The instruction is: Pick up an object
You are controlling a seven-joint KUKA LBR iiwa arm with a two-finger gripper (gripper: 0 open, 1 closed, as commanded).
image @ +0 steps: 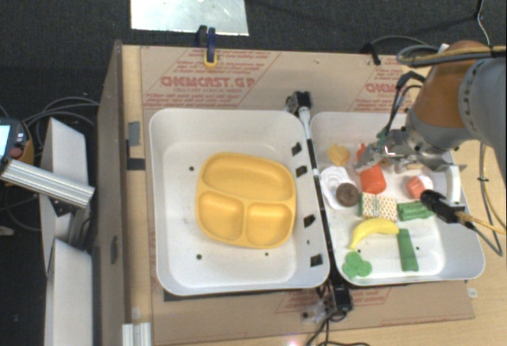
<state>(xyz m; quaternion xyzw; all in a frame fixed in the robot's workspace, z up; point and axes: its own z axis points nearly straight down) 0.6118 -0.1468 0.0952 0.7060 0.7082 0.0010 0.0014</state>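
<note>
Dark carpet surrounds the counter, a cardboard-lined top carrying two shallow white plastic bins side by side.

Left bin: we list one yellow three-compartment plastic tray, lying flat at its middle.

Right bin: we list a small yellow round piece toward the far edge, a brown ball on a white patch, an orange-red cup-shaped piece, a yellow toy banana, green blocks and a green broccoli-like piece at the near edge. These are candidates for picking, gathered within reach.

Claw: low over the right bin's far half, just beside the orange-red piece. Whether it is spread or pinching, we cannot tell; we judge it positioned to attempt that piece.
</note>
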